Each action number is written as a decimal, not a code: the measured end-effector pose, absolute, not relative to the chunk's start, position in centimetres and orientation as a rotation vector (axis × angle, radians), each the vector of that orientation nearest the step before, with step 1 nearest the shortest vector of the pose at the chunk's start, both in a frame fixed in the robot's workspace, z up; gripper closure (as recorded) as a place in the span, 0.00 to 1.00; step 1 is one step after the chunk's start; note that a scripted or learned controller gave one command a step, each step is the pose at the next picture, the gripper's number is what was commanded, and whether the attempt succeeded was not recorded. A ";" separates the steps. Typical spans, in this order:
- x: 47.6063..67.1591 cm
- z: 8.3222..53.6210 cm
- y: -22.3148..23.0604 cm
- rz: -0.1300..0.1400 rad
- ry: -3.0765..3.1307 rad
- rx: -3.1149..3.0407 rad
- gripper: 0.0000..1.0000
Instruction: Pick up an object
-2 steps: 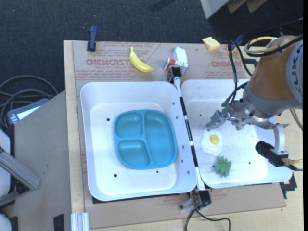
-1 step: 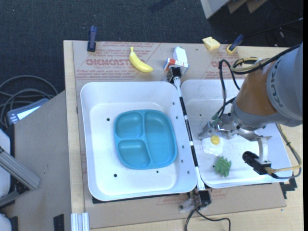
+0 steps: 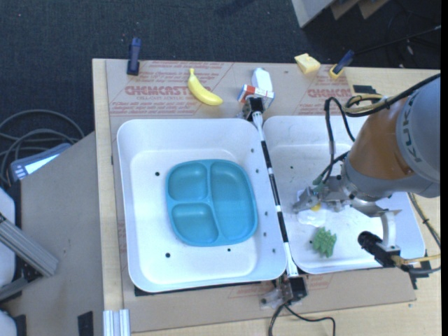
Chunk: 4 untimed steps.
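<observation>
Down in the right bin (image 3: 392, 128), the gripper (image 3: 311, 200) hangs low over the floor, and whether its jaws are open or shut I cannot tell. A green broccoli piece (image 3: 324, 241) lies just below it, apart from it. A pale scrap (image 3: 310, 218) lies between them. Left of that bin, a blue divided plate (image 3: 211, 202) sits in the other bin (image 3: 133, 187).

On the bench behind the left bin (image 3: 133, 187) you see a yellow banana (image 3: 202, 89); further right a yellow block (image 3: 306, 63) lies near the back edge; a blue clamp (image 3: 134, 54) grips the bench's far left corner; grey cables (image 3: 28, 135) coil on the floor at your left.
</observation>
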State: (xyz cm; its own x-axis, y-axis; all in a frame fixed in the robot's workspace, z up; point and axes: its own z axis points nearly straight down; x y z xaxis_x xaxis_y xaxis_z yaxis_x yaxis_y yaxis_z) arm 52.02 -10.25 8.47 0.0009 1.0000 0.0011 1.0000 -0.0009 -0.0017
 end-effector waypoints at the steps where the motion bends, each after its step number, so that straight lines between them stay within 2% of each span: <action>1: 62.6 8.8 -12.7 -0.001 -2.225 -2.221 0.00; 2: 63.8 15.0 -15.1 -0.002 -2.225 -2.224 0.00; 3: 58.8 25.1 -10.9 -0.004 -2.225 -2.222 0.00; 4: 53.9 17.9 -9.2 0.003 -2.219 -2.220 0.00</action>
